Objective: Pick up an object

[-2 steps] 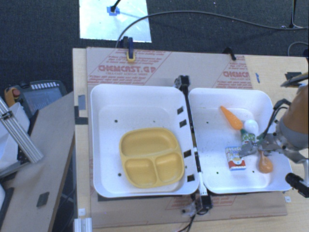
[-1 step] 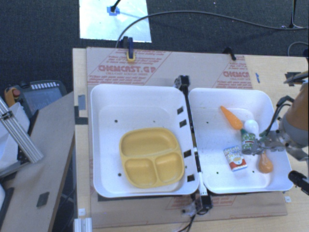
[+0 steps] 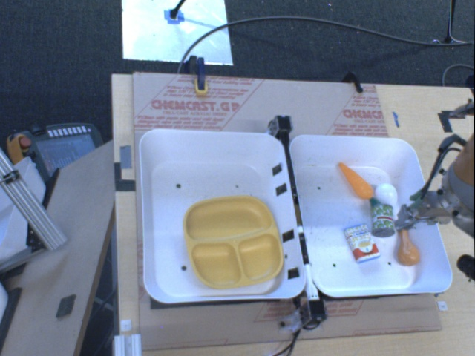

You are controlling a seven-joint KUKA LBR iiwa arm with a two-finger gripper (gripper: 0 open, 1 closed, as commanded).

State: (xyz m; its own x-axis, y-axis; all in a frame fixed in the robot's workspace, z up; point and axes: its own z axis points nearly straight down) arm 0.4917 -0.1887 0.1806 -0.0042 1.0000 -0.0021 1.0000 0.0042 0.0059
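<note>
Nearest you, the left bin [image 3: 159, 162] carries a yellow divided tray [image 3: 233, 240], lying flat toward its front. In the right bin [image 3: 326, 154] a small carton [image 3: 361, 243] lies at the front, a green bottle with a white cap [image 3: 384, 212] just behind it, and an orange carrot [image 3: 356, 181] farther back. A tan drumstick-shaped toy [image 3: 407, 249] lies by the right wall. The gripper [image 3: 413, 215] sits low between bottle and toy; you cannot tell its opening, and nothing visibly held.
</note>
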